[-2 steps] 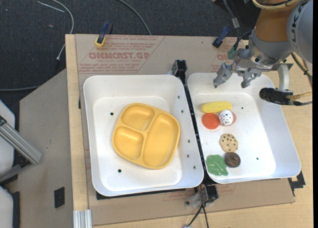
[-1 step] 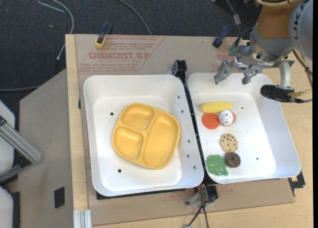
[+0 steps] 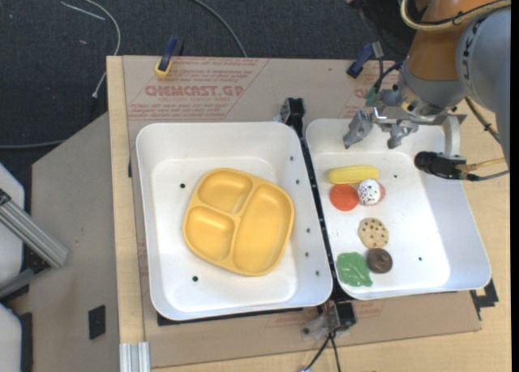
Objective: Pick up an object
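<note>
The right bin [image 3: 438, 233] holds a yellow corn cob [image 3: 353, 173], a red-orange round piece [image 3: 344, 198], a white speckled ball [image 3: 369, 192], a chocolate-chip cookie [image 3: 373, 233], a brown donut [image 3: 379, 261] and a green leafy piece [image 3: 353, 269]. My gripper [image 3: 376, 135] hangs over the far edge of that bin, above and behind the corn cob. Its two fingers are spread apart with nothing between them.
The left bin [image 3: 162, 200] carries a yellow divided plate [image 3: 238, 220]. A black clamp [image 3: 293, 109] sits at the far end of the seam between the bins. Brown cardboard [image 3: 203, 83] lies under both bins, with blue clips at its far edge.
</note>
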Controlling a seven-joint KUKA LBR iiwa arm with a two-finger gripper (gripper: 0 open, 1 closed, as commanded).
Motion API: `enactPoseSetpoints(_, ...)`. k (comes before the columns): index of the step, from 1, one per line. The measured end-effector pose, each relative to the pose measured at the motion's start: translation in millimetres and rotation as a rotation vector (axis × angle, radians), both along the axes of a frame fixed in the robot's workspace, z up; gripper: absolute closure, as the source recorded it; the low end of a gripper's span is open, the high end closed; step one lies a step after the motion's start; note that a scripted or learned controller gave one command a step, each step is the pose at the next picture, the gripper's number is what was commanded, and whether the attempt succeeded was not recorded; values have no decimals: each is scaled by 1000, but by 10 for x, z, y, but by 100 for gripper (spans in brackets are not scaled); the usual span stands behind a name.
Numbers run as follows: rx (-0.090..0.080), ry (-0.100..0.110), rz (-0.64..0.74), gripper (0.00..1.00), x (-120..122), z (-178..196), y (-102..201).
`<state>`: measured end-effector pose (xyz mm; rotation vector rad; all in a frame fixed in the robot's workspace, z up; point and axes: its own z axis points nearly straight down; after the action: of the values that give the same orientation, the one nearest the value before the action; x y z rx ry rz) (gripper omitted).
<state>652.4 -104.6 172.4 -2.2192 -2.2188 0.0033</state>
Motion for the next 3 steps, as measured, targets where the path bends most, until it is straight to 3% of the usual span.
enactPoseSetpoints(2, 1, 3, 0, 0, -69, -902, 53)
enactPoseSetpoints(3, 0, -4, 0, 100, -50, -756, 54)
